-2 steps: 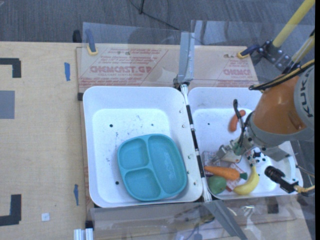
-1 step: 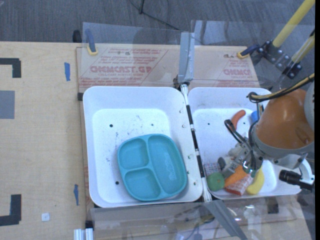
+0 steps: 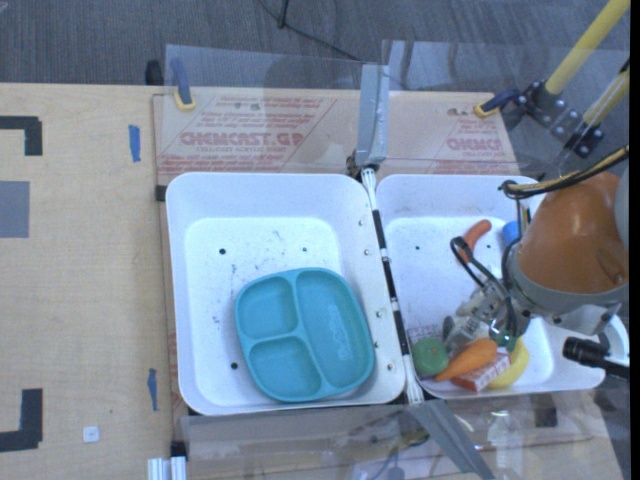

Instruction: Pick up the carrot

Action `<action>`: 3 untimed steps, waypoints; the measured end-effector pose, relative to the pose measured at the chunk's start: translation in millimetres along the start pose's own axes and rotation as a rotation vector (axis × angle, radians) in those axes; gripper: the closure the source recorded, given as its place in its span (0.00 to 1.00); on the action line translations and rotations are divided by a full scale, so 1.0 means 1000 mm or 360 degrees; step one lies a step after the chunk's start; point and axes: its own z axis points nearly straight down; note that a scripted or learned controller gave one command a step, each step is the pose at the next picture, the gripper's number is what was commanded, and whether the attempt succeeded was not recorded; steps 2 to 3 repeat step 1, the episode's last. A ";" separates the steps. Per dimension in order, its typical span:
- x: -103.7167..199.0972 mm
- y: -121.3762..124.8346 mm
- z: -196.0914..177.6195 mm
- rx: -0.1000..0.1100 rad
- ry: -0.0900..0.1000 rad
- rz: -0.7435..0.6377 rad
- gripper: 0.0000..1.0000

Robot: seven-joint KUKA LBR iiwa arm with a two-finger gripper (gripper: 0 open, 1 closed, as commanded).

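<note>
Pale wood covered the tabletop, which carried two shallow white bins side by side, with printed cardboard sheets lying behind them. The left bin held a teal divided plate with three compartments, resting toward its near right corner. The right bin was partly covered by the grey arm, whose orange band bulged over the bin's right side as it reached in from the right. Below that band the end effector hung low over the bin's near right corner, just above a small cluster of toys. Whether its fingers were spread or closed could not be made out among the cables and clutter. The carrot, orange and tapered, lay on the bin floor in that cluster, slanting from lower left to upper right, directly beneath the end effector. A green item sat just left of the carrot, a yellow piece just right of it, and a small red-orange object lay well apart, nearer the far wall.
</note>
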 end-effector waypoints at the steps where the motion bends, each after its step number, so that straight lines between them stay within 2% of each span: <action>1: 0.024 0.024 -0.081 0.0026 0.0023 0.0473 1.00; 3: 0.024 0.024 -0.081 0.0026 0.0023 0.0473 1.00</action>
